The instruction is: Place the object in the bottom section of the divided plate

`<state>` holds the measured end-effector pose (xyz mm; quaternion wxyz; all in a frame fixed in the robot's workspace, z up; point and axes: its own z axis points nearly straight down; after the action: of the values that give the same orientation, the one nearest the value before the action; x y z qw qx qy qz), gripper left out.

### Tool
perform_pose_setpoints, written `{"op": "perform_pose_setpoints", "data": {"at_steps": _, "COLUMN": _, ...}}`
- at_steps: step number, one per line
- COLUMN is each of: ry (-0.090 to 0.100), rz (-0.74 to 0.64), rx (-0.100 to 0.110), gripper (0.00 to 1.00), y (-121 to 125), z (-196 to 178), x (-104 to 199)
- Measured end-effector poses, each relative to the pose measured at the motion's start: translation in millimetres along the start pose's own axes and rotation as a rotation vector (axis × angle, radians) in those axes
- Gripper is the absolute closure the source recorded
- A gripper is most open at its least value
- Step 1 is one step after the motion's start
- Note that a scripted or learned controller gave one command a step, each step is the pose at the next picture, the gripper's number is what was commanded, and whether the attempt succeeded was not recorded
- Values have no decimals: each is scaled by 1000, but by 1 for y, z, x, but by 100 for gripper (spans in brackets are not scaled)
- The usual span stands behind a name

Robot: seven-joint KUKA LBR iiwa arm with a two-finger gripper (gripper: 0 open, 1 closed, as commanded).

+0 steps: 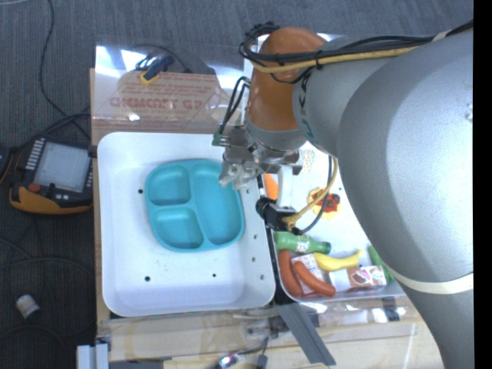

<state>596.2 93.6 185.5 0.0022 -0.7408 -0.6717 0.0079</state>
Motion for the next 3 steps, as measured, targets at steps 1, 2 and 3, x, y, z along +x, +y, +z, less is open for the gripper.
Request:
{"op": "perform_pose_setpoints", "data": {"at_steps": 1, "ry": 0, "rz": 0, "rx": 0, "gripper": 0, "y": 0, "z": 0, "x": 0}}
{"op": "perform_pose_setpoints", "data": {"at_steps": 2, "ry": -2, "rz": 2, "rx": 7, "gripper": 100, "y": 0, "z": -5, "x": -1}}
{"op": "perform_pose_setpoints", "data": {"at_steps": 3, "ry": 4, "rz": -90, "rx": -7, "gripper": 100, "y": -34, "z": -20, "x": 49}}
